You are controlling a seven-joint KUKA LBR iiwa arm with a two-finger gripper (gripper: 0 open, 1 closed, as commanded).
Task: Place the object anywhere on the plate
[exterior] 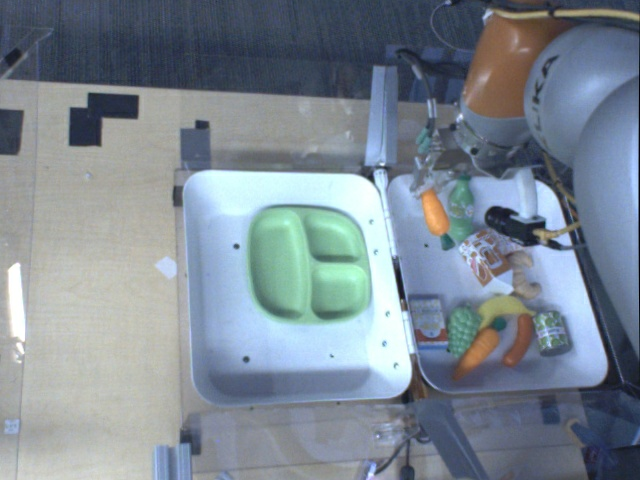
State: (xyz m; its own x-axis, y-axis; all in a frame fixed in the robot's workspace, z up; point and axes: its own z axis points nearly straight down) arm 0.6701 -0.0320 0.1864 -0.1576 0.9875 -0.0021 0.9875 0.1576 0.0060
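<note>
Green divided plate (305,263): left bin (215,368), bare, awaiting drop. Orange carrot (434,212): right bin (590,363), far corner, just under gripper (428,168), likely pick target. Gripper state: cannot tell, wrist hides it. Other toy food clustered near corner.

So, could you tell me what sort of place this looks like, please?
Most likely a robotics lab bench set up for pick-and-place trials. A grey robot arm reaches over two shallow white bins. One holds a green divided plate; the other holds toy food, such as a carrot.
</note>
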